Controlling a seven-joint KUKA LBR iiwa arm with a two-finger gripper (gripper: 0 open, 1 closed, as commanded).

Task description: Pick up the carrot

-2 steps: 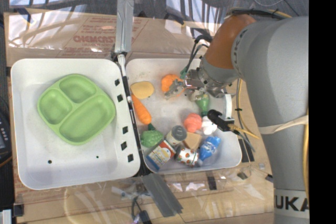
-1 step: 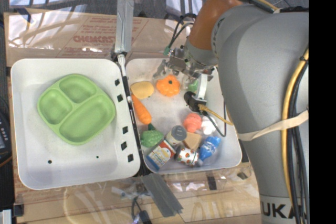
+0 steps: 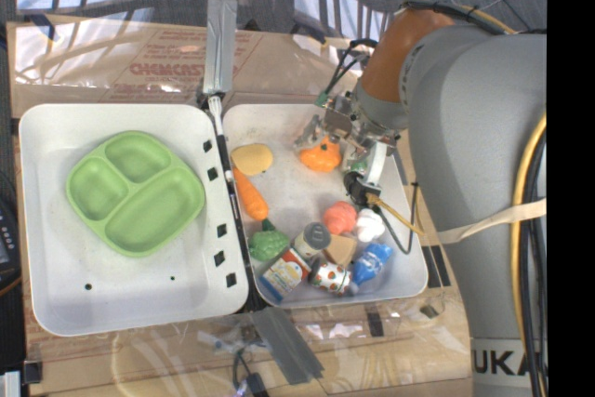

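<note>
Orange tapered carrot (image 3: 249, 194), smooth white bin (image 3: 279, 121)

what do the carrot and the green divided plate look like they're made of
The carrot looks like moulded plastic toy food: even orange colour, smooth and slightly glossy, though rubber is possible. The green divided plate in the left bin looks like hard matte plastic: one flat pale green, rounded moulded ridges between its three compartments, little shine.
</note>
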